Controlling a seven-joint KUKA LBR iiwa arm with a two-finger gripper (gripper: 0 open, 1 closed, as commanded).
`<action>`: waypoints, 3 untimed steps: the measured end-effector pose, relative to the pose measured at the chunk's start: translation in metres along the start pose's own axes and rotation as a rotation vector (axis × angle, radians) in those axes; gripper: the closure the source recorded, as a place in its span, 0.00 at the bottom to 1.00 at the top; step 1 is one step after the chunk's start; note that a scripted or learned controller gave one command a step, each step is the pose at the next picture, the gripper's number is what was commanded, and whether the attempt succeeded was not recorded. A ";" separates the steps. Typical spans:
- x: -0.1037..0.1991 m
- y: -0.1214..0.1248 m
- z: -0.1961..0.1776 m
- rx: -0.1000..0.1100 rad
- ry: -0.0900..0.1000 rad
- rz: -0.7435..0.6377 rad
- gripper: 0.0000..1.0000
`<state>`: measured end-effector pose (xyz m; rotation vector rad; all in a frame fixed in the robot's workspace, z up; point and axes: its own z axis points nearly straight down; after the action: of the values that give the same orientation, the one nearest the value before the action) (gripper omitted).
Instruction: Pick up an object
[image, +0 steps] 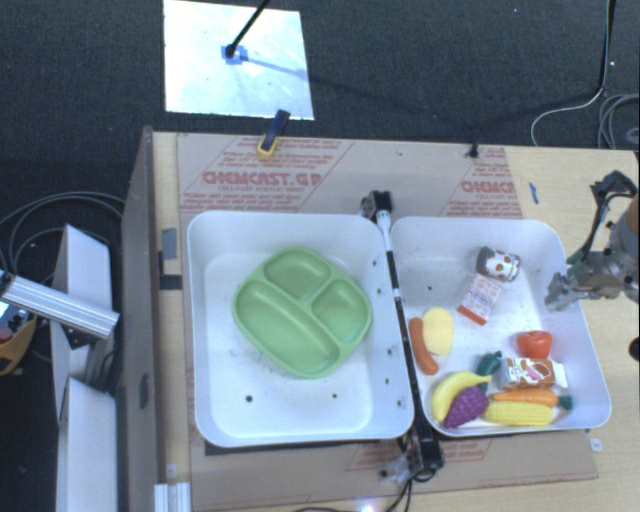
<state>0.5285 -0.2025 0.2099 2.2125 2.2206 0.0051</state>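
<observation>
Jaws (562, 292): at 3 o'clock, over the right rim of the right bin (575, 262); whether they are open or closed cannot be told, and nothing is seen held between them.

Candidates for picking, all in the right bin:
- Can (497, 263), one, at 1 o'clock of the bin.
- Small carton (482, 298), one, just below the can.
- Carrot or sausage (423, 346), one, at 9 o'clock, touching the potato.
- Potato (437, 331), one.
- Tomato (534, 343), one, at 4 o'clock, nearest the jaws.
- Printed box (530, 372), one, under the tomato.
- Banana (452, 386), one; grapes (466, 405), one bunch; corn cob (520, 411), one; all crowded along 6 o'clock.

Left bin (215, 300): one green divided plate (303, 312), central.

Bins on the surface: two.

Risks, as judged:
- The descent may strike the bin rim, since the jaws stand at its edge.
- At 5 to 6 o'clock the items touch; closing there could pinch two or push them apart.
- Rounded pieces such as the tomato may slip out.
</observation>
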 end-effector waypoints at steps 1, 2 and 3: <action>-0.004 -0.042 0.095 0.003 0.002 0.006 1.00; -0.004 -0.040 0.082 0.001 0.000 0.002 1.00; -0.004 -0.039 0.072 -0.002 -0.001 0.002 1.00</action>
<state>0.4898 -0.2071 0.1381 2.2132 2.2166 0.0067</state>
